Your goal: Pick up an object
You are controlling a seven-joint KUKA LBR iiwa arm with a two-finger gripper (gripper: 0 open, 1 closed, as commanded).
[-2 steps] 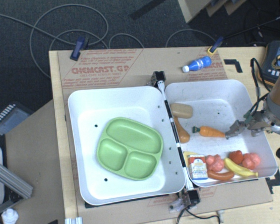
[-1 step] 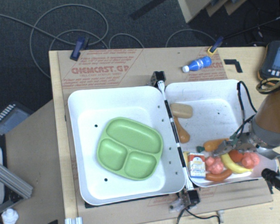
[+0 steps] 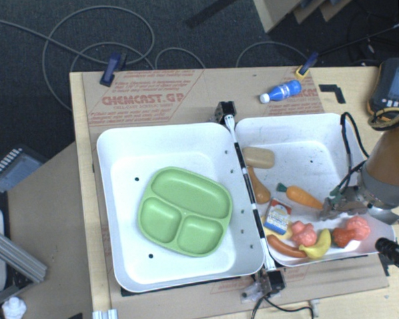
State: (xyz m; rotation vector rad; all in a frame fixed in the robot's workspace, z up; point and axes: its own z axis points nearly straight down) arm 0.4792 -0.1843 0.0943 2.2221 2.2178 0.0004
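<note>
Carrot [image 3: 303, 197]: just left of the gripper [image 3: 337, 207], loose on the right bin [image 3: 298, 127] floor; likely light, hard, slick plastic; best taken across its thick middle.
Gripper: low in the right bin; I cannot tell how it is set, and nothing shows in its grasp.
Red toy [image 3: 353, 229]: just below.
Banana [image 3: 317, 246]: below-left, beside a pink toy [image 3: 303, 233].
Green tray [image 3: 184, 210]: far left, in the left bin [image 3: 121, 193].

I see two white bins [image 3: 114, 193] on a tan bench [image 3: 84, 115] stamped with red lettering, the one toward the bench's left edge holding a pale green divided tray [image 3: 183, 212]. In the other bin sit an orange carrot [image 3: 303, 197], a yellow banana [image 3: 317, 247], a pink-red strawberry [image 3: 303, 233] and a tan block [image 3: 258, 158]. A blue and white bottle [image 3: 281, 91] lies near the bench's far edge.
</note>
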